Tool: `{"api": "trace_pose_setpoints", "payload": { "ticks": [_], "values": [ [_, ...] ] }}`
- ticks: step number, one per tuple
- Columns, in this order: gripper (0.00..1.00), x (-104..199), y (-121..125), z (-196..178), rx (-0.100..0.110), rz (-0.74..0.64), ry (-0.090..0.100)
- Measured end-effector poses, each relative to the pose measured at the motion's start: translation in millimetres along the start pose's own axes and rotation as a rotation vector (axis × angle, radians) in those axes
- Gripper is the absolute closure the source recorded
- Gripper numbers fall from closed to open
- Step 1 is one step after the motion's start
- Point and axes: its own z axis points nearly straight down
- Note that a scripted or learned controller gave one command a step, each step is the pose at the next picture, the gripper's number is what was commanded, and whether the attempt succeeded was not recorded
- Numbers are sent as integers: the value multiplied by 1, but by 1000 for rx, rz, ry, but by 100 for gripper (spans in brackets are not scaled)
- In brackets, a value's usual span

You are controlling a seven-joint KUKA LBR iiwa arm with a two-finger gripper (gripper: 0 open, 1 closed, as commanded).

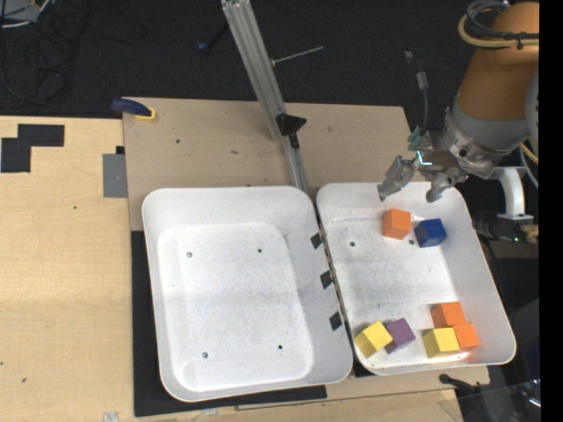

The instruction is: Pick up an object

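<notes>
Single fixed camera, mounted high above the tabletop [211, 139], looking down at a slant. Far enough back to take in both white bins: left bin [167, 214], right bin [479, 262]. Arm [497, 77] enters from the right. Dark floor at far edge.

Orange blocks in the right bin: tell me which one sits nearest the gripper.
The lone orange block at the bin's far end, beside the blue block, just below the gripper. The other orange blocks sit clustered at the near corner.
</notes>
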Motion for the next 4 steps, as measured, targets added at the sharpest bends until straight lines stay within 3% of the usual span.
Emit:
{"api": "trace_pose_setpoints", "payload": {
  "ticks": [1,4],
  "values": [
    [0,-1,1,-3,-5,1,-1],
    [0,3,14,166,1,0,0]
  ]
}}
